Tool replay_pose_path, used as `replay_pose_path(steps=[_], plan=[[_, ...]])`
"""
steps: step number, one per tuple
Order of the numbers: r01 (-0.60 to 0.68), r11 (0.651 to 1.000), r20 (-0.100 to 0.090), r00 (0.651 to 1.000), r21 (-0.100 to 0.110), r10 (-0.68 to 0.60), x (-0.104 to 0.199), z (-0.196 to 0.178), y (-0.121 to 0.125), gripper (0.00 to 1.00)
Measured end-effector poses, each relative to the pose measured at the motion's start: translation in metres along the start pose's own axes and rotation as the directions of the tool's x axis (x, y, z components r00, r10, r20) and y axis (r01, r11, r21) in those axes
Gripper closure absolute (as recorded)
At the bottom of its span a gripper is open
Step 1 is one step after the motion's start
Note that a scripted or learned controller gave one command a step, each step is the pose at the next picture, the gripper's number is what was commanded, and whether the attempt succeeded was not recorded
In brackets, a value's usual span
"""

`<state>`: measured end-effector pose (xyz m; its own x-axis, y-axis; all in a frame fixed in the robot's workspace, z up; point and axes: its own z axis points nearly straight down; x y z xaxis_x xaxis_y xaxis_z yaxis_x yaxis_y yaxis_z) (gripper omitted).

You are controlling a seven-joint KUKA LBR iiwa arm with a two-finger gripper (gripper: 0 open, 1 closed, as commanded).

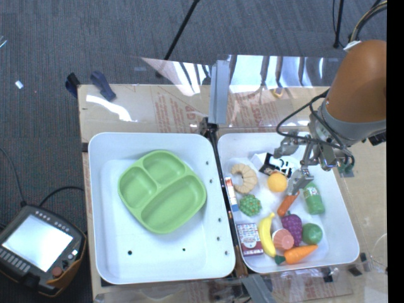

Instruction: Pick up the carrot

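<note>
Two carrots lie in the right bin [344, 232]. A small orange carrot [287, 203] lies slanted in the bin's middle, between a yellow-orange fruit [278, 182] and a green bottle [313, 199]. A larger carrot [299, 254] with a green top lies along the bin's front wall. My gripper [298, 182] hangs from the grey arm with the orange band [360, 81]. Its tip is right over the small carrot's upper end. Whether it touches the carrot is hidden from this angle.
Crowded around the small carrot are a donut [243, 177], a green knobbly vegetable [250, 204], a banana [267, 232], purple grapes [291, 222], a lime [312, 233] and a red box [250, 239]. The left bin [101, 232] holds a green divided plate [162, 190].
</note>
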<state>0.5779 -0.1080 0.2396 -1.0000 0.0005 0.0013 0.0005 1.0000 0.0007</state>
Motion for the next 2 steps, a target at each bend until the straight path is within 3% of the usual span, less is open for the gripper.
replay_pose_path(steps=[1, 2], plan=[[0.000, 1.000, 0.001, 1.000, 0.000, 0.000, 0.000, 0.000, 0.000, 0.00], [0.186, 0.983, 0.003, 0.983, -0.002, -0.186, -0.015, 0.096, 0.007, 0.00]])
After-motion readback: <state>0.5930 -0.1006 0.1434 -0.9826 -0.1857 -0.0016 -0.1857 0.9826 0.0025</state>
